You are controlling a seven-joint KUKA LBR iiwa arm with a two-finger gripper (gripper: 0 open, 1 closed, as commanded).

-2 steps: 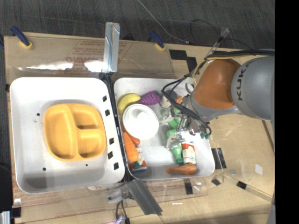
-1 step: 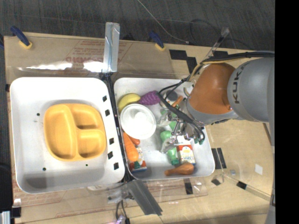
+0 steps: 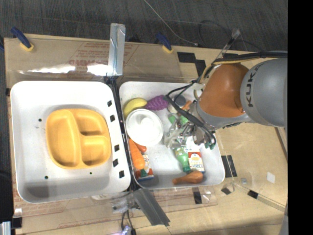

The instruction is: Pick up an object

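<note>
Over the right bin (image 3: 215, 153), I see my pincer (image 3: 183, 131) lowered among clutter (finger state indiscernible), nothing visibly lifted; pickup remains undone.

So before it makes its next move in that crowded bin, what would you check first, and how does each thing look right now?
1. Pincer is over the right bin: ok.
2. Something between its fingers: cannot tell, cables and clutter hide them.
3. Things in reach: ok; green bottle, white bowl and purple grapes lie close by.
4. Room around a target: not ok, the things are crowded together.
5. Left bin has space: ok, it holds a yellow divided tray with bare floor around it.
</note>
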